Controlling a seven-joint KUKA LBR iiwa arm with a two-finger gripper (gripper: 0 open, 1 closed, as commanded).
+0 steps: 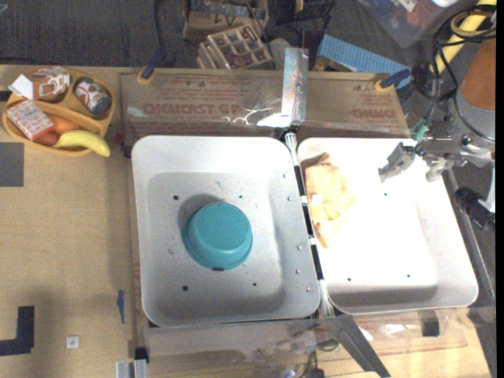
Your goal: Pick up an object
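Teal bowl [219, 235] upside down in left bin [157, 179], yellow cloth [326, 195] crumpled at right bin's [409, 242] left wall; gripper [413, 164] above right bin's far right corner, fingers spread, holding nothing

A teal bowl [219, 235] is set upside down, its round base facing up, near the middle of the left bin [157, 164]. A crumpled yellowish cloth [327, 197] is laid in the right bin [441, 282], against that bin's left wall and toward its far end.
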